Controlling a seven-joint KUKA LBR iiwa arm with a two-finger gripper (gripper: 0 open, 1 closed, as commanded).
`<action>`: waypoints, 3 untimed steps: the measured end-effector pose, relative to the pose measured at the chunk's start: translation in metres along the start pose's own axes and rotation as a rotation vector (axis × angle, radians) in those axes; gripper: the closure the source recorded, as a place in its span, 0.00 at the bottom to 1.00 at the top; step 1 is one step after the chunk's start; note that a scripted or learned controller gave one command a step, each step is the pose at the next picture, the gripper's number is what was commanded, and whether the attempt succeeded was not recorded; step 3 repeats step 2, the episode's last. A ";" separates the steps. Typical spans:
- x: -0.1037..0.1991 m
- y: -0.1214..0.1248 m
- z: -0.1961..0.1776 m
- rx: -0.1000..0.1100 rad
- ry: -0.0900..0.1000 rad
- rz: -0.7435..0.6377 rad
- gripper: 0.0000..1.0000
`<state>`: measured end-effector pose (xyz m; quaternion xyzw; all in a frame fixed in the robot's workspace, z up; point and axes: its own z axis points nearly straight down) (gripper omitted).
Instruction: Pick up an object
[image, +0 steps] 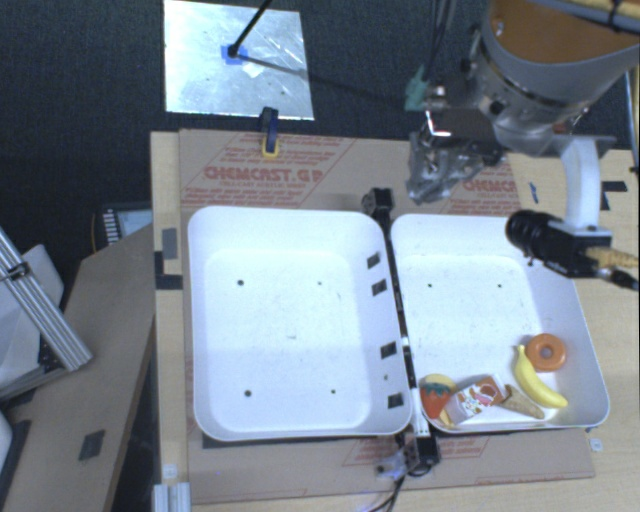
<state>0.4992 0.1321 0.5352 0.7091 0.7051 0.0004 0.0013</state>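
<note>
Broadly, two shallow white bins sit side by side on a brown board printed with red lettering (270, 172), which fills the middle of the frame. The left bin (215, 400) shows bare white floor with a few small dark dots. The right bin (470, 250) holds a small cluster packed into its lower right corner: a yellow banana (535, 381) lying near the right wall, an orange ring-shaped piece (546, 351) just above it, a red-and-white packet (472, 400) beside the bottom wall, and a round orange-red fruit (436, 396) at the packet's left, close to the divider between the bins. The upper and left parts of this bin's floor are open.

The arm (545, 60) enters from the upper right, and the gripper (437, 180) hangs over the board just above the right bin's top edge, well apart from the cluster. Whether its fingers are spread or pressed together cannot be told. A black cylindrical fitting (545, 238) juts over the right bin's upper right rim.
</note>
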 end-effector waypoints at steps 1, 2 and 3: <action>-0.046 -0.014 0.172 0.017 -0.003 -0.002 1.00; -0.079 -0.012 0.101 -0.007 0.002 -0.003 1.00; -0.079 -0.012 0.101 -0.007 0.002 -0.003 1.00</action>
